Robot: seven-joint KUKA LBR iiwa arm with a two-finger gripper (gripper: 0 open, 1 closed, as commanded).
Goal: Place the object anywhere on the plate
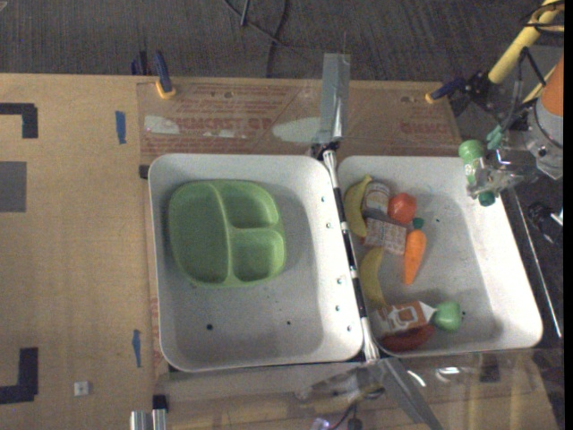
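A green divided plate (227,232) lies in the left white bin (255,348), toward its back left. The right bin (501,267) holds toy foods: two yellow bananas (356,206) (371,276), a red tomato (402,208), an orange carrot (414,253), small printed packets (385,235), a green round fruit (447,314) and a red piece (407,337) at the front. My gripper (480,176) hangs over the back right edge of the right bin, open, with nothing between its green-tipped fingers. It is well apart from the foods.
A metal bracket (333,97) stands at the back where the two bins meet. Clamps (163,83) and cables lie beyond the bench's far edge. The wooden bench top (72,240) stretches to the left of the bins.
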